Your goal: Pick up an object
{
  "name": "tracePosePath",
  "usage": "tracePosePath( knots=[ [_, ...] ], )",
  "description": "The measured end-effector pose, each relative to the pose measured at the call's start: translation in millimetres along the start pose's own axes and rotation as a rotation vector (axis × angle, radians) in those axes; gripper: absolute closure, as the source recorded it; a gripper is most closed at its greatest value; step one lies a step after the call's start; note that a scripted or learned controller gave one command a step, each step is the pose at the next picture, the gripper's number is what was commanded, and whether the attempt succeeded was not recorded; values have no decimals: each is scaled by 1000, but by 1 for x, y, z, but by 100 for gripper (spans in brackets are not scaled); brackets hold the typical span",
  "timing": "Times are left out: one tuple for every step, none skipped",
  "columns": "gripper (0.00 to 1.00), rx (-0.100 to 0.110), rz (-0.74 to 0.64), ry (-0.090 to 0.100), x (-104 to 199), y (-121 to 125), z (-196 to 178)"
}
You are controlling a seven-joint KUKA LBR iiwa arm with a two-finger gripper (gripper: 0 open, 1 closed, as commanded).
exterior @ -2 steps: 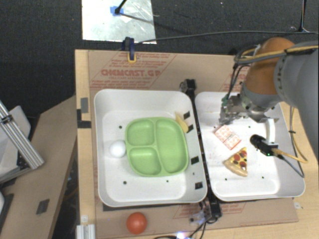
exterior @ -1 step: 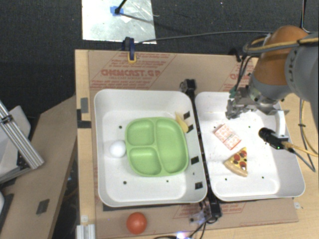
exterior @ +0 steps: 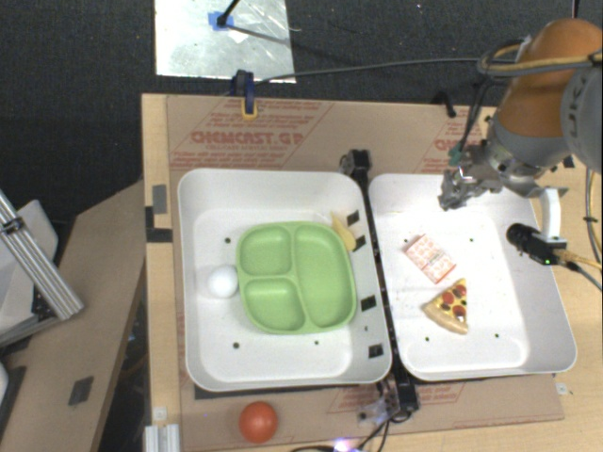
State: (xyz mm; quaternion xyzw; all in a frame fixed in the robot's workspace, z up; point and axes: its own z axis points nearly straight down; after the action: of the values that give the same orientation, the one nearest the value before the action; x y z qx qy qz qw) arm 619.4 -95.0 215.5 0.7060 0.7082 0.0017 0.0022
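Note:
My gripper [exterior: 455, 194] hangs over the back of the right bin [exterior: 542, 347], above bare floor, with nothing seen between its fingers. In front of it, toward the bin's middle, lies a small pink-and-white packet [exterior: 429, 257]. A toy pizza slice [exterior: 449, 307] lies nearer the front. In the left bin [exterior: 198, 347] sits a green divided plate [exterior: 295, 276]. A white ball [exterior: 222, 282] rests at the plate's left edge. A pale yellow piece [exterior: 345, 231] lies at the plate's back right corner.
An orange ball [exterior: 258, 421] sits on the cardboard in front of the left bin. A blue clamp [exterior: 245, 90] holds the board at the back. Black clips run along the wall between the bins.

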Motion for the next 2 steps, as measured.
tracePosePath(
  knots=[
    [100, 2, -5, 2, 45, -3, -9],
    [100, 5, -6, 3, 99, -11, 0]
  ],
)
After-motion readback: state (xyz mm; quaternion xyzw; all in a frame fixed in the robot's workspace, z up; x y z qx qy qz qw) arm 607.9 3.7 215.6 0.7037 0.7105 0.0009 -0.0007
